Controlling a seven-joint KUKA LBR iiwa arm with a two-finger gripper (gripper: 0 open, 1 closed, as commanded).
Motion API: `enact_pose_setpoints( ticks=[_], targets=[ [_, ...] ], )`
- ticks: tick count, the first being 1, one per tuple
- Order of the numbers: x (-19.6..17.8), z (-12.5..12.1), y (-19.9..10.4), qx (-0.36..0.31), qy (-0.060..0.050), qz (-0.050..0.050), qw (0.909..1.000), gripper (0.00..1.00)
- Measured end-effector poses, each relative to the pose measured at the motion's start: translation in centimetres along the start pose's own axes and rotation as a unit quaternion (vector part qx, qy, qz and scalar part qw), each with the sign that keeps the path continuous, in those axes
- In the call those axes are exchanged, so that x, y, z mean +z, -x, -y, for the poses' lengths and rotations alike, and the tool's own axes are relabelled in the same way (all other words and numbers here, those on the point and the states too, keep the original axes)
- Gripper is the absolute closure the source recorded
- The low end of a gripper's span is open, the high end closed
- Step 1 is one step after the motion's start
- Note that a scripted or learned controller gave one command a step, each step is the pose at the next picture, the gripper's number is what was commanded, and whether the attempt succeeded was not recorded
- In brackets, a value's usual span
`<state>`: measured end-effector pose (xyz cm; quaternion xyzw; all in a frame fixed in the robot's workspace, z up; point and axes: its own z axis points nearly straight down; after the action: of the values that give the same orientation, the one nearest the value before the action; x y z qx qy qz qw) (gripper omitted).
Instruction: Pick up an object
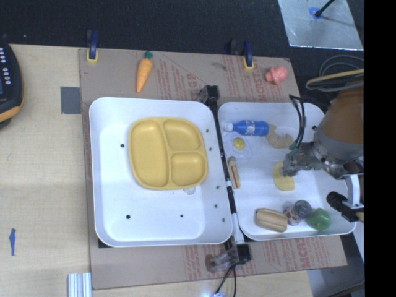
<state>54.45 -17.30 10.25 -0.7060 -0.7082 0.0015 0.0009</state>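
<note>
low at the front edge of the right bin [247, 232], nearest the camera, a tan wooden block [271, 219] lies on its side, below and a little left of the claw [291, 167]; just right of the block sit a small dark round piece [301, 210] and a green lump [320, 219], both below the claw. the claw hangs low over the right bin's middle, reaching in from the right under the grey arm [337, 147] and its orange band [346, 119]. whether its fingers are apart or together i cannot tell, since they blur into a dark cluster. a pale yellow piece [284, 182] lies right beneath the claw's tip, touching or nearly so, though nothing can be seen gripped. up and slightly left of the claw rests a beige lump [279, 140]; further left of that, a bottle [249, 127] with a blue label lies on its side, and a small yellow round thing [239, 144] sits just below it. left of the claw, against the bin's wall, is a thin stick-like item [232, 169]. well to the left, the other bin [108, 221] holds a yellow divided tray [167, 152]. far up-left of the claw, outside the bins, a toy carrot [143, 73] lies on the cardboard [185, 73], and a pink object [276, 74] sits above the claw beyond the right bin.
</note>
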Motion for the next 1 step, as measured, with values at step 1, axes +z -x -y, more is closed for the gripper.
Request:
enact_pose_setpoints(
  ticks=[1],
  targets=[
    [0.05, 0.01, -0.01, 0.000, 0.000, 0.000, 1.0000, 0.00]
  ],
)
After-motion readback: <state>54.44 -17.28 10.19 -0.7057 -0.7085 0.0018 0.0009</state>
